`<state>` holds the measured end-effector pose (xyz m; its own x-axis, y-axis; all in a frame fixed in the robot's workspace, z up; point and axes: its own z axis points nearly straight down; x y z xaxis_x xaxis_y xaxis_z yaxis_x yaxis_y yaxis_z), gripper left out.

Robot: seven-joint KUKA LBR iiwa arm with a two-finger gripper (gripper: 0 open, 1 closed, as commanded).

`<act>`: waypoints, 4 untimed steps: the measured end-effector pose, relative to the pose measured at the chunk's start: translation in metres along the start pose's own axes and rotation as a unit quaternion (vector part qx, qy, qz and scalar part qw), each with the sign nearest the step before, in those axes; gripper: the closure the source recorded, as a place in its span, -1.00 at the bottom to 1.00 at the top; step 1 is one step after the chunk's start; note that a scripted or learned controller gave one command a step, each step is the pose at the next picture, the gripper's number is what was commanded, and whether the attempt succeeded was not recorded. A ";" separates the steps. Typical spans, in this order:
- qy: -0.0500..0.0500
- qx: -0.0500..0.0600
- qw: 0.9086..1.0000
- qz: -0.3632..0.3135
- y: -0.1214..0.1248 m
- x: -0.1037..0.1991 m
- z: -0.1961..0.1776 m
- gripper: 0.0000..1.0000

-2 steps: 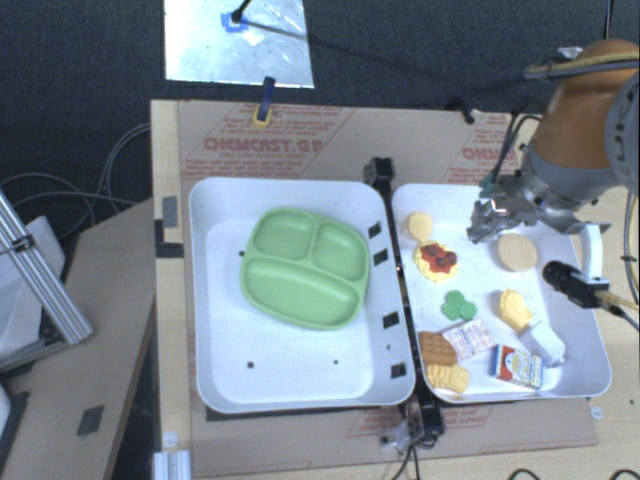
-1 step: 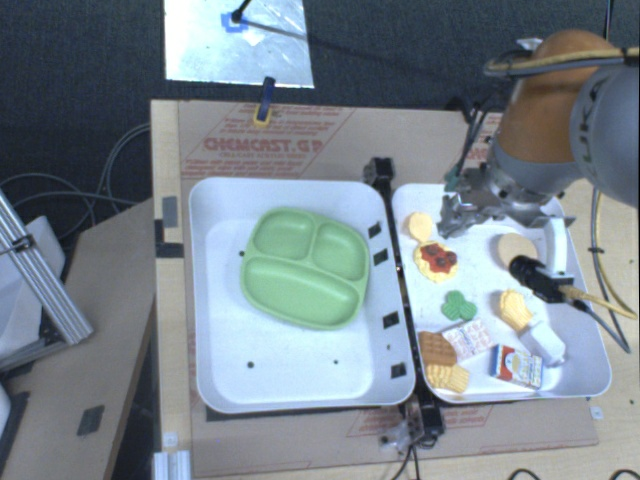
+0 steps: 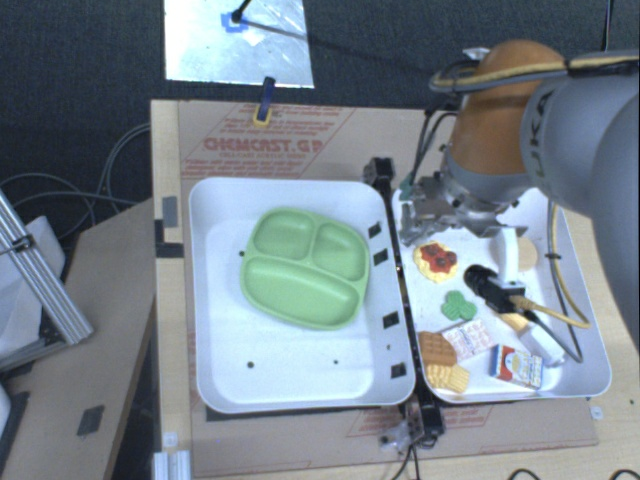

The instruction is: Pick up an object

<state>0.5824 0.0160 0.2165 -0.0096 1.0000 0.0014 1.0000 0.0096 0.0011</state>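
The right bin holds several small toy foods. A yellow pizza slice with red topping lies near its left wall, and a green leafy piece is just below it. Two brown waffle-like crackers sit at the front left. Beside them are a white and pink packet and a small blue and red carton. My gripper hangs low over the bin's back left part, just above the pizza slice. The wrist hides what is behind it.
The left bin bears a green divided plate. A black-clipped divider separates the bins. A white and beige piece lies right of the pizza slice. A foil sheet lies beyond the bench.
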 end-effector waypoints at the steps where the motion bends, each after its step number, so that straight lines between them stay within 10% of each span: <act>1: 0.000 -0.001 1.000 0.001 -0.008 0.032 -0.017 1.00; 4: 0.000 -0.001 1.000 0.002 0.002 0.031 -0.010 1.00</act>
<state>0.5844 0.0474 0.2263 -0.0054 1.0000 0.0007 1.0000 0.0053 0.0034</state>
